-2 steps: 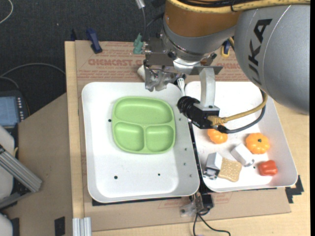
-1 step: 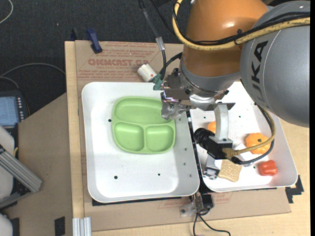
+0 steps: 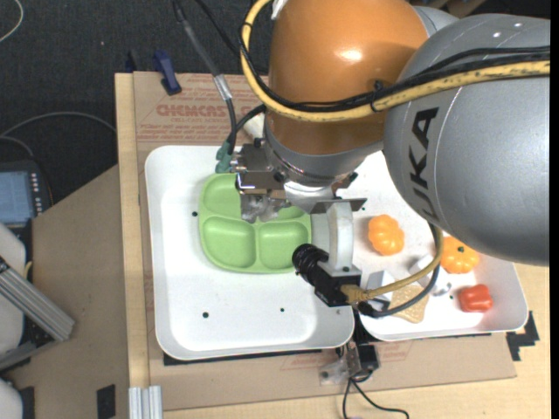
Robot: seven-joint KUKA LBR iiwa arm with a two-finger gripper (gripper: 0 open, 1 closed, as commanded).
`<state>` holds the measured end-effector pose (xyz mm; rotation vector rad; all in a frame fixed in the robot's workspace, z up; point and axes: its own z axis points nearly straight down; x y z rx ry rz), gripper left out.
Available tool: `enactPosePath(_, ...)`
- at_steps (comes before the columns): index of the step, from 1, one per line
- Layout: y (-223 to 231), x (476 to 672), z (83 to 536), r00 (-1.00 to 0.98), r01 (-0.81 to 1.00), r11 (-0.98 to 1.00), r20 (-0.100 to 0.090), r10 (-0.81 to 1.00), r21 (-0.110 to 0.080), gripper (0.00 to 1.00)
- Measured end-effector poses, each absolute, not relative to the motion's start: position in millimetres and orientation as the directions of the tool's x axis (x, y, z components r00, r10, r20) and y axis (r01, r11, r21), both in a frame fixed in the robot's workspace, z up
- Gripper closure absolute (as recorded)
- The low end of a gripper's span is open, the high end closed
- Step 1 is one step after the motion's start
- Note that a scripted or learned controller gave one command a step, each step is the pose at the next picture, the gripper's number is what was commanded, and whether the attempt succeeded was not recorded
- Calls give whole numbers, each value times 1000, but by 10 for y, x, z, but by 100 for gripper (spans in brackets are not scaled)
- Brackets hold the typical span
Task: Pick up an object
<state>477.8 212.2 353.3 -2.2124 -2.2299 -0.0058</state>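
Note:
A light green divided plate (image 3: 229, 238) lies in the left white bin (image 3: 236, 317), toward its back right. My gripper (image 3: 255, 206) hangs over the plate's upper middle, close to or touching its dividing ridge. The orange wrist band and grey arm hide the plate's far right part. In the right bin (image 3: 511, 314) lie an orange pumpkin-shaped toy (image 3: 385, 234), a second orange one (image 3: 459, 257), a small red piece (image 3: 475, 298) and a flat tan piece (image 3: 409, 305).
The arm's bulk covers the back of both bins and their shared wall. A black fitting (image 3: 320, 278) and cables hang from the wrist over the bins' divide. Both bins sit on a cardboard sheet (image 3: 135, 234), and the left bin's front floor shows bare white.

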Motion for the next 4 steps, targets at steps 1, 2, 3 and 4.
enactPosePath(1, 2074, 4797, 5378, -3, 1000, 3, 9, 1000, 19, 100)
enactPosePath(2, 2087, 4794, 5384, -3, 1000, 3, 1, 1000, 3, 100)
enactPosePath(3, 2094, 4797, 5486, -5, 1000, 5, 1, 1000, 6, 100)
enactPosePath(4, 2249, 4787, 4957, -2, 1000, 2, -2, 1000, -6, 100)
